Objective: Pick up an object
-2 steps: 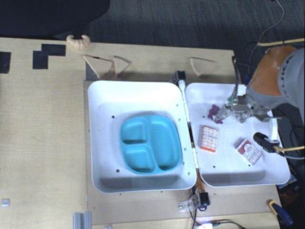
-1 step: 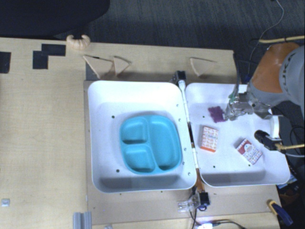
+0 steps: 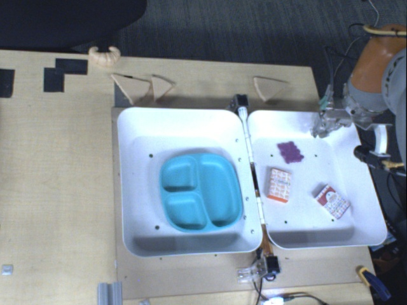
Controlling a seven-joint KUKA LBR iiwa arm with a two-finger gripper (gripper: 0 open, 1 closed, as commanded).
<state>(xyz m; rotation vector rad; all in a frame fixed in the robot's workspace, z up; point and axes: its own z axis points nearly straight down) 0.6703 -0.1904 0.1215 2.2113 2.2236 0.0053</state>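
Looking from the left, the left bin [image 3: 130, 170] holds a blue plate [image 3: 200, 191] with three sections. It lies flat in the middle of the bin and has nothing on it. It is wide and smooth, so I think small fingers would slip off it.

Next comes the right bin [image 3: 362, 234]. It has three small things in it, and any of them could be picked up. A purple scrap [image 3: 289, 151] lies near the top. It looks very flat, so a grab there might close on air. An orange and white packet [image 3: 278, 185] lies just below it, close to the wall between the bins. A red and white packet [image 3: 332, 201] lies more to the right, turned at a slant. The three things are apart from each other, so one can be taken without bumping the rest.

Last, at the far right, is the gripper [image 3: 322, 128]. It sits at the top corner of the right bin, well away from the packets. It is small and blurry here, so I cannot tell how it is set. I see nothing held in it. The corner is a bad spot, I think. If the arm goes down there, it could hit the bin rim and come up with nothing.
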